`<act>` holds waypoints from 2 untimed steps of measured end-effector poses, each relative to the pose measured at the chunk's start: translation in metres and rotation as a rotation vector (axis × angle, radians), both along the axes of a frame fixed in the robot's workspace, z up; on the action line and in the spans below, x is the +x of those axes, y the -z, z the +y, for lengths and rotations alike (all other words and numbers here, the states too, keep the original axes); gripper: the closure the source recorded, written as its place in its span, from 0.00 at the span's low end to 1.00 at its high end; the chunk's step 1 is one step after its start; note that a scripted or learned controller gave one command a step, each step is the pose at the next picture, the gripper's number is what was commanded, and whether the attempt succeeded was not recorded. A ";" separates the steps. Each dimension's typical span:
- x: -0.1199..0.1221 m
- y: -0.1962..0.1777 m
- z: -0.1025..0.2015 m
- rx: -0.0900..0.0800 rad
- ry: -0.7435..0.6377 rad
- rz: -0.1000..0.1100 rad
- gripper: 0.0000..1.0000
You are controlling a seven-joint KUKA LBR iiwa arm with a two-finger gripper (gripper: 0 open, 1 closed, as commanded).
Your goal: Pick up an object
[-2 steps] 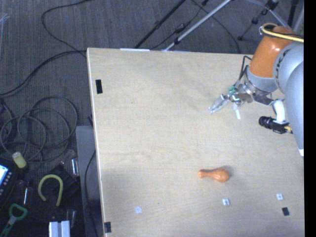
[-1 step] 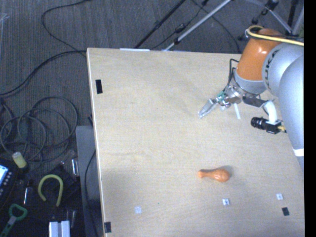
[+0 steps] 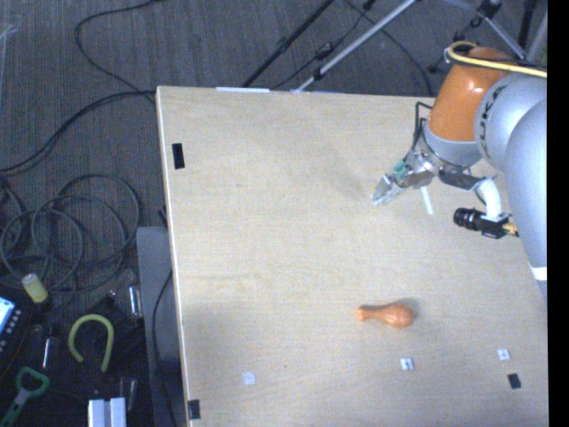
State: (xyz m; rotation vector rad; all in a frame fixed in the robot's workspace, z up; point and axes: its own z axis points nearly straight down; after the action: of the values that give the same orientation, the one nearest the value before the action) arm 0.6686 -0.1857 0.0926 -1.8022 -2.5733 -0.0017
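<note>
While gripper (image 3: pixel 388 189) hovers upper right | finger state: can't tell | 1 orange pear-shaped object (image 3: pixel 388 314) lies well below on board (image 3: pixel 267 238)

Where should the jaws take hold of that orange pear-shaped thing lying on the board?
Probably the orange pear-shaped object is best gripped from above, jaws closing across its narrow neck at the left end. It lies flat, and the bulbous right end looks likelier to slip.

A: Camera position?
B: One fixed camera, mounted high, looking down at a slant on the bench top (image 3: pixel 267 238).
A: Coverage?
B: Bench fills centre and right; floor with cables (image 3: pixel 71 221) occupies left and top.
</note>
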 end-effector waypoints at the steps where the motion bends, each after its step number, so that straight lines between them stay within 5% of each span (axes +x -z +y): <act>1: 0.000 -0.045 0.057 0.000 0.128 0.001 1.00; 2: -0.001 0.009 -0.013 -0.004 0.041 0.001 1.00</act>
State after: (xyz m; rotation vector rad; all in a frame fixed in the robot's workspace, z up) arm 0.6679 -0.1986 0.0838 -1.8559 -2.5364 0.0042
